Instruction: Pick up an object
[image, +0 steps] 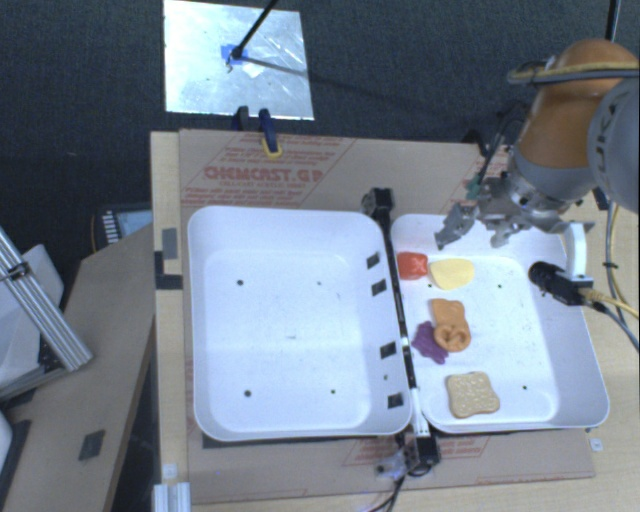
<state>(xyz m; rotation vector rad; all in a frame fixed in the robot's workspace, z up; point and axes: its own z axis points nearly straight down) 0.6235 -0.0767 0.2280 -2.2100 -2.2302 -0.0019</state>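
In the right bin lie several small objects: a red piece, a yellow piece, an orange pretzel-shaped piece, a purple piece beside it, and a tan cracker-like square. My gripper hangs over the bin's far edge, above and just behind the yellow piece. Its fingers stand spread apart with nothing between them.
The left bin sits beside the right one, split from it by a black divider with clips. Both rest on a cardboard sheet. A shiny foil square lies behind the bench.
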